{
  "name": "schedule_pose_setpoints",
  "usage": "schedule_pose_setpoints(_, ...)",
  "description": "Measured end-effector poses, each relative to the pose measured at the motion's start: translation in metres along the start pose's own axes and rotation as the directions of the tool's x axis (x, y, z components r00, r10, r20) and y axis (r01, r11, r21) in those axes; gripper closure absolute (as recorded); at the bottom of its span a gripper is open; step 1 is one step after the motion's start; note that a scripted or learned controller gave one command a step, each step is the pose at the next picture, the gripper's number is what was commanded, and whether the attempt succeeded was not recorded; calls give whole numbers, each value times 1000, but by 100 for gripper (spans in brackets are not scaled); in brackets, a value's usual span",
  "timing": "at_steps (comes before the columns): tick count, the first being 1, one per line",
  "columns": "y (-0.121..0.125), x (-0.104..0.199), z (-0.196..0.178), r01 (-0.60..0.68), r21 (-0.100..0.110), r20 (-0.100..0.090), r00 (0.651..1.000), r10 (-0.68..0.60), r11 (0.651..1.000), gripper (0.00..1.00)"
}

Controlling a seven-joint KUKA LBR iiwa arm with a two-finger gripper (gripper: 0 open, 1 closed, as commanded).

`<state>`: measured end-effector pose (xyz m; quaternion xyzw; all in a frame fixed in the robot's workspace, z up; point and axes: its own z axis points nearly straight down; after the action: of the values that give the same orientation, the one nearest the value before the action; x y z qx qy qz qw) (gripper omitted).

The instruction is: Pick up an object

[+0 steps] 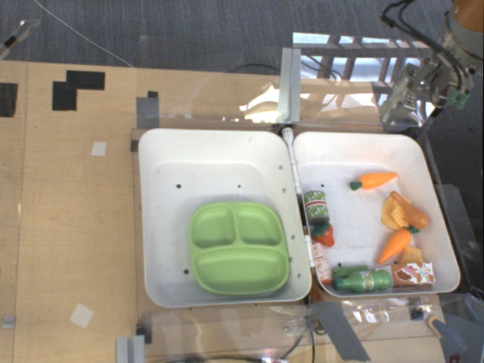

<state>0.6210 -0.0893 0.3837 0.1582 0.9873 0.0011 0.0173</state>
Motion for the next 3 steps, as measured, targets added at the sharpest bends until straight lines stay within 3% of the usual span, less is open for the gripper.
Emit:
schedule_pose_setpoints(1, 32, -34, -70, -158, 7, -19, 987, 158, 987, 100)
schedule_pose_setpoints(2, 7, -5, 76, -169, 13, -32, 985, 169, 986, 100)
schedule_pose_setpoints(3, 33, -26, -12, -313, 9, -17, 950, 313, 950, 100)
